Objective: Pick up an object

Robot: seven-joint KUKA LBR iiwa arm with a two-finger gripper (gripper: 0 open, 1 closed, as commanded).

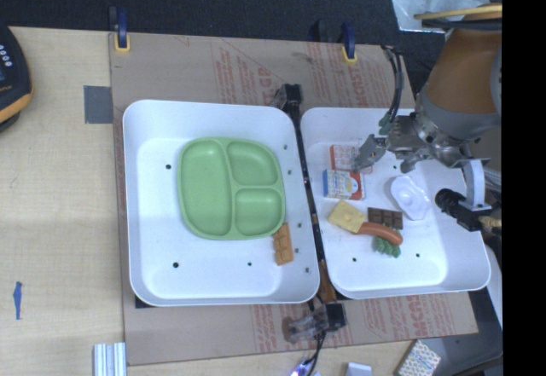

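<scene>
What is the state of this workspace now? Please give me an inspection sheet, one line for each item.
Surface: two white bins, left bin and right bin, on brown board.
Job's things: right bin holds carton, cheese wedge, chocolate bar, carrot, white object.
Clutter: green divided plate and cracker in left bin.
Grippers: gripper over the carton, grasp unclear.
Cables: black cable along the arm.
Surroundings: blue clamps; dark floor.
</scene>
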